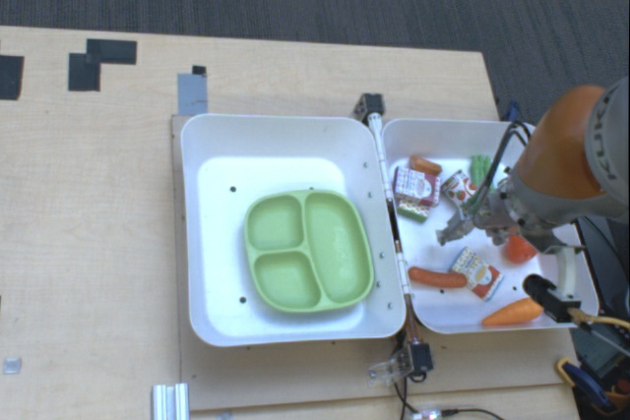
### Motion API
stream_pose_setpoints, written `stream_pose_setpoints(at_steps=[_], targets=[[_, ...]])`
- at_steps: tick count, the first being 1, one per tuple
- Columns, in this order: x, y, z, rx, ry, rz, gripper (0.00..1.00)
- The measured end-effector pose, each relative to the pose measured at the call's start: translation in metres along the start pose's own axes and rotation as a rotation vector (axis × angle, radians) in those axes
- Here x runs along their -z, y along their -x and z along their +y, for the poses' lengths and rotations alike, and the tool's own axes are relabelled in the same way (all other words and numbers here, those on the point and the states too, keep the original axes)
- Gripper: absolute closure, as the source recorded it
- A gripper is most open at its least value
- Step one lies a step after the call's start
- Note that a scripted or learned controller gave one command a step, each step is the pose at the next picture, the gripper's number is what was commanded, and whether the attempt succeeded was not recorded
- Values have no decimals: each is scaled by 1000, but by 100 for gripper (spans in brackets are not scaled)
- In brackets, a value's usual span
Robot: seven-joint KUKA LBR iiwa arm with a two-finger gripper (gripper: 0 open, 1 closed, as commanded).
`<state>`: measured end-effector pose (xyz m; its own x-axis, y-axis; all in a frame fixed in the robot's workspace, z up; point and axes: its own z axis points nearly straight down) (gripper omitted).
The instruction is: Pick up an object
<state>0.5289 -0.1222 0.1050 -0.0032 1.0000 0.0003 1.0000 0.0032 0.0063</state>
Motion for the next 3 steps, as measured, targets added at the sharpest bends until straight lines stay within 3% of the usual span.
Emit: stream_pose_setpoints(at_steps=[1,2,3], targets=[[10,-1,1,1,3,0,100],[10,-1,1,2,3,0,0],[-18,-12,-39,-2,5,-3,0]])
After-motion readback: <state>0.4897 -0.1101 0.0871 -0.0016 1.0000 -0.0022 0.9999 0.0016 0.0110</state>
